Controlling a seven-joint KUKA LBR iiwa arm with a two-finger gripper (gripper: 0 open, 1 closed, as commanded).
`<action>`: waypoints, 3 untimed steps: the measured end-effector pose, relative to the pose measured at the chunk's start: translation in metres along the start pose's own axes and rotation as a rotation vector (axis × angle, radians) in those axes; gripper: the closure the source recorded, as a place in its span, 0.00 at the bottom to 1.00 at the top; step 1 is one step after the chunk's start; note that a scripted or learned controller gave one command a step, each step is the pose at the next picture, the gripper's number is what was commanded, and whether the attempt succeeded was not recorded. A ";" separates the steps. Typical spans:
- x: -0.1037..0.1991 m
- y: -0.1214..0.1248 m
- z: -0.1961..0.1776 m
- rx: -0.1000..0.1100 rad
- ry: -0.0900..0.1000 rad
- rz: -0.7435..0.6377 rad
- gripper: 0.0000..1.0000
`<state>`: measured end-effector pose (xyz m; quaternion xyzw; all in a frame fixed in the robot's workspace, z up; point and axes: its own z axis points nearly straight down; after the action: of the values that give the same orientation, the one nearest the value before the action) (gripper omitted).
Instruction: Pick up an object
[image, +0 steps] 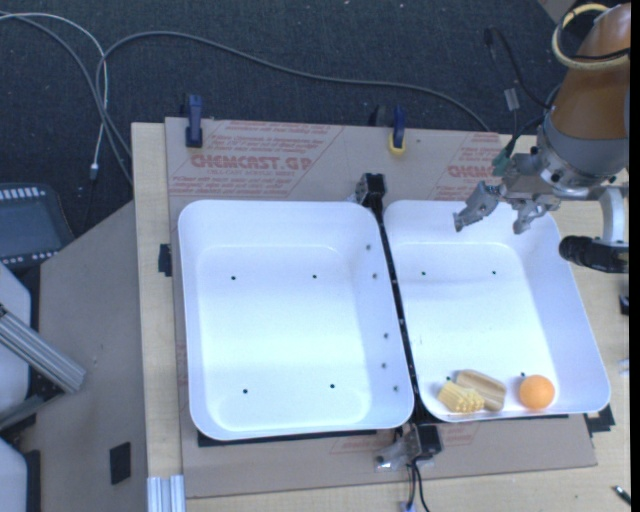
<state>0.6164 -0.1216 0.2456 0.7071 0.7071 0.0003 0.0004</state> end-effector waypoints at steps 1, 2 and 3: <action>-0.067 -0.084 -0.014 -0.001 -0.002 0.008 0.00; -0.065 -0.039 0.025 0.001 0.000 -0.001 0.00; -0.053 0.003 0.015 -0.001 0.000 -0.002 0.00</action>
<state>0.6196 -0.1748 0.2310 0.7063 0.7079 0.0004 0.0008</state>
